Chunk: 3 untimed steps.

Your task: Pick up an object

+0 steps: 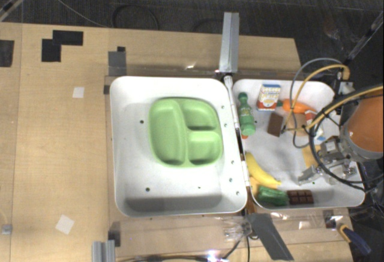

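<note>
So looking down on the bench (60, 153), the two white bins sit side by side and the right bin (336, 199) is where all the clutter is, so I'll place everything off that one.

The left bin (129, 195) just to its left holds a green divided tray (183, 131), sitting roughly in the middle of it.

Inside the right bin: a green bottle (245, 116) lies along its left wall near the top. A small carton (269, 96) with a red and white label sits near the top edge, and a brown block (275, 125) is just below the carton. Something orange (295, 107) pokes out beside that block, partly under the cables (312, 90). A banana (261, 172) lies against the lower left wall, with a green veg-looking thing (273, 196) touching its lower end at the bottom corner. A chocolate bar (300, 197) lies just beside that, along the bottom wall.

The arm (366, 129) comes in over the bin's right side, orange band showing. The gripper (327, 165) hangs above the bin's lower right area, above and to the right of the chocolate bar. Honestly can't tell whether it's clenched or released, too much cable and metal in the way. Nothing visibly caught in it.
</note>
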Each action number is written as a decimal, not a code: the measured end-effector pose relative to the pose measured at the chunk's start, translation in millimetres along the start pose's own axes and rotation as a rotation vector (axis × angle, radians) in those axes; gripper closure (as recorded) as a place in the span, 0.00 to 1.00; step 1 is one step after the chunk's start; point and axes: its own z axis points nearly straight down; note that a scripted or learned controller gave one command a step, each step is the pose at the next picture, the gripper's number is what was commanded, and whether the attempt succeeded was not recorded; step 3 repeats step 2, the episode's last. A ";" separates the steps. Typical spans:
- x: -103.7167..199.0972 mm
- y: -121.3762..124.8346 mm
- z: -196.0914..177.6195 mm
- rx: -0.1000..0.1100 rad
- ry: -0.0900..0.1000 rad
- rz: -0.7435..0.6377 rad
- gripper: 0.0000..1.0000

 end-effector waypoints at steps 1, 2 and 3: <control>-6.7 0.2 -0.5 0.001 0.004 -0.052 0.00; -8.9 -0.4 -0.5 0.002 0.002 -0.141 0.00; -8.9 -0.4 -0.5 0.002 0.002 -0.141 0.00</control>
